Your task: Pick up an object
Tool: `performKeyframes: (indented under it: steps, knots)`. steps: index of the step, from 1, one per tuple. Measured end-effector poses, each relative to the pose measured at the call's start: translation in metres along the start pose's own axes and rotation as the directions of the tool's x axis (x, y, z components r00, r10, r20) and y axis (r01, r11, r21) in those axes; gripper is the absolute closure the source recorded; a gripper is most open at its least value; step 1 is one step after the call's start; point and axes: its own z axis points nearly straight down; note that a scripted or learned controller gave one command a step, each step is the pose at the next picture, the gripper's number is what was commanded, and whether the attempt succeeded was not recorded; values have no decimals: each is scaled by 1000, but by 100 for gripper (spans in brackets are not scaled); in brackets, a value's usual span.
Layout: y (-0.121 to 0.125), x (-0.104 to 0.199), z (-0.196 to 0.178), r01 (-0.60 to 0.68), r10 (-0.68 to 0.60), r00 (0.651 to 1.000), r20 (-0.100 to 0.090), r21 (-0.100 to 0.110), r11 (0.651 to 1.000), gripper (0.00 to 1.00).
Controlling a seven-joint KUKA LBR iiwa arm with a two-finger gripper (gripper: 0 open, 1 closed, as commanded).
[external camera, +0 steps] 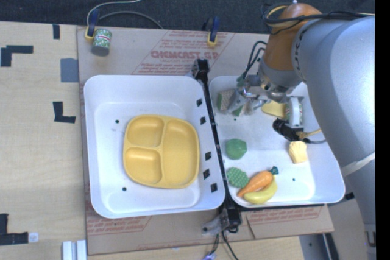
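Reaching into the right bin (pixel 317 192), the hand (pixel 244 103) hangs at its 11 o'clock corner; I cannot tell its state. Toy foods lie at 6 o'clock: a carrot (pixel 256 182), a banana (pixel 263 193).

The pale wooden bench (pixel 36 131) carries a brown printed cardboard sheet (pixel 170 52). Two shallow white plastic bins sit side by side on the cardboard, the left bin (pixel 100 131) touching the right bin (pixel 317 186). A small green-labelled can (pixel 101 41) stands at the cardboard's far-left corner.
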Motion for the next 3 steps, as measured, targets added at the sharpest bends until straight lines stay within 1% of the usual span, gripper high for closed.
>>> performKeyframes:
  steps: [1, 2, 3]
  knots:
    - [-46, 68, -90, 3, -3, 1000, -2, -16, 1000, 100]
    - [-100, 116, -126, 3, -3, 1000, -2, -13, 1000, 100]
    - [-126, 47, -133, 0, 0, 1000, 0, -14, 1000, 100]
